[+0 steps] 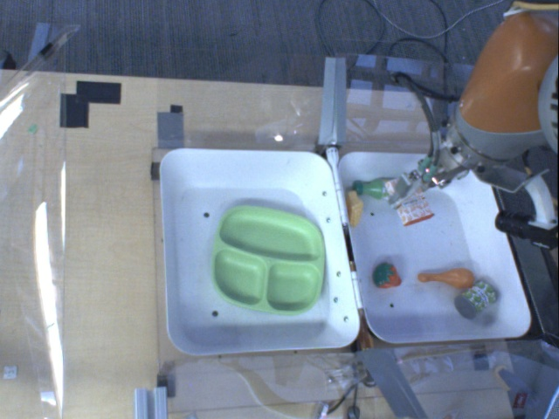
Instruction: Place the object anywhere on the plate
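Two shallow white bins are seen side by side: the left bin (175, 234) holds a green divided plate (266, 256) with three compartments, and the right bin (437, 243) holds the loose items. The gripper (417, 180) hangs over the far part of the right bin, at the end of the arm (511, 77) reaching in from the right. Its tip is seen just beside a small green bottle (371, 188), which lies on its side in the far left corner of that bin; this bottle is judged to be the object in question. Whether the gripper is closed on the bottle, or only beside it, cannot be told from this view.

A yellow piece (354, 206) lies against the bin's left wall, just near of the bottle, and a white and red packet (416, 210) lies just below the gripper. A red and green fruit toy (386, 275), an orange gourd-shaped toy (445, 278) and a small can (476, 298) are set well apart, at the near side.

For the step to be done well, a firm hold on the bottle's body should first be confirmed, since a round, lying bottle is likely to roll or slip. The packet and the yellow piece should be kept out of the grasp. The bottle should be lifted high enough that both bin walls between the bins are cleared, carried left, and lowered into a compartment before release, so that rolling is checked by the plate's ridges.
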`<state>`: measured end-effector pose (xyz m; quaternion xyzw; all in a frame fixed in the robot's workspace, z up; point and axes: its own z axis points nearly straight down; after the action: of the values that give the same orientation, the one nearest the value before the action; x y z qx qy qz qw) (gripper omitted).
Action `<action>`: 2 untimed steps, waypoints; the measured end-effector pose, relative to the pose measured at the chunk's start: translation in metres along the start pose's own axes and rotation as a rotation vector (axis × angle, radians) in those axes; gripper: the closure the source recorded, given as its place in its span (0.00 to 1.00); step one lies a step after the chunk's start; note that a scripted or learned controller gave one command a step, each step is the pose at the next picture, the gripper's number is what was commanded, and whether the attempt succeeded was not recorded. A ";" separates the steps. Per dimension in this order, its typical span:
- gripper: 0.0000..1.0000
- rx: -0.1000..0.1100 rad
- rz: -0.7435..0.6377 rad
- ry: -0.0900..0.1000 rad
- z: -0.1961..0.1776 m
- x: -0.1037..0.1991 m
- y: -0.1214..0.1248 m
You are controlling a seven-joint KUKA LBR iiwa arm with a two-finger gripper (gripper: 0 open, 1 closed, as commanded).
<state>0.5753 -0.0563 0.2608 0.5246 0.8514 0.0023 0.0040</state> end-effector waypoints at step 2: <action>1.00 0.000 -0.458 0.003 0.075 0.117 0.069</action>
<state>0.5847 0.0790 0.1861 0.3177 0.9482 0.0022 0.0033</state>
